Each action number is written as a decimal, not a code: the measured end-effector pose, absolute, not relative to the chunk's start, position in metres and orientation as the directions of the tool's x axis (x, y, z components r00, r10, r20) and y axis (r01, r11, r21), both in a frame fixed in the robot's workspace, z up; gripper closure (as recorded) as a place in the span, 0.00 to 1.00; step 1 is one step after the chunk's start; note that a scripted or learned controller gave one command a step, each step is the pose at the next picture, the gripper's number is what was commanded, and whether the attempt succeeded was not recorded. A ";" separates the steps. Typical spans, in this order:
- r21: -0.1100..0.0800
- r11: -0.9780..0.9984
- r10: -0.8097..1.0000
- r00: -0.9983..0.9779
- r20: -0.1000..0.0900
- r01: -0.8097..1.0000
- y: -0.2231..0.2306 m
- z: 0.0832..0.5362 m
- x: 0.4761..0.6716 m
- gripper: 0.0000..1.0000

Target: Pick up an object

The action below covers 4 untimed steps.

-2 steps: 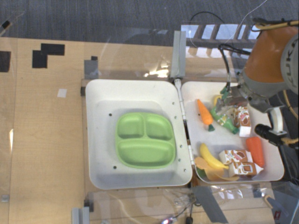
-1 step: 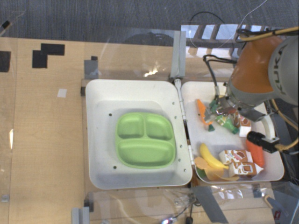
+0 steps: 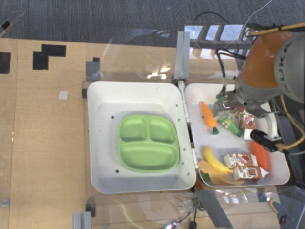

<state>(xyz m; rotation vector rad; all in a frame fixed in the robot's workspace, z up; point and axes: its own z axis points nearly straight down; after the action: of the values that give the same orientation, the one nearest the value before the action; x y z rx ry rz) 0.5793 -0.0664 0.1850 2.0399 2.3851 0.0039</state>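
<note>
Left bin (image 3: 100,128): one green divided plate (image 3: 148,143). Right bin (image 3: 198,99): one toy carrot (image 3: 208,116), one banana (image 3: 215,160), two small cartons (image 3: 244,166), one red piece (image 3: 260,155), one green packet (image 3: 231,124). The arm (image 3: 271,66) enters from 2 o'clock, wrist bent down over the packet; gripper (image 3: 228,109) state cannot be told.

2 white bins sit side by side: the left bin (image 3: 100,128) holds a green 3-compartment plate (image 3: 148,142). In the right bin (image 3: 194,99) lie a carrot (image 3: 208,115), a banana (image 3: 215,161), small cartons (image 3: 245,166) and a red piece (image 3: 260,156). The gripper (image 3: 228,105) hangs over this bin's far part, just beside the carrot.
</note>
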 end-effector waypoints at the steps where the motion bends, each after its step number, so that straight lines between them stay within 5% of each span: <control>1: 0.003 0.371 0.929 -0.371 -0.001 0.929 -0.087 0.104 0.579 1.00; 2: 0.006 0.224 0.974 -0.224 -0.001 0.974 -0.023 0.186 0.628 1.00; 3: 0.004 0.365 0.931 -0.365 -0.002 0.931 -0.076 0.204 0.575 1.00; 4: 0.004 0.079 0.997 -0.079 -0.001 0.997 -0.055 0.185 0.629 1.00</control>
<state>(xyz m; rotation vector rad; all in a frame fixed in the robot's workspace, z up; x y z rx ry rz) 0.6293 -0.0554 0.1848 2.1287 2.3050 0.0034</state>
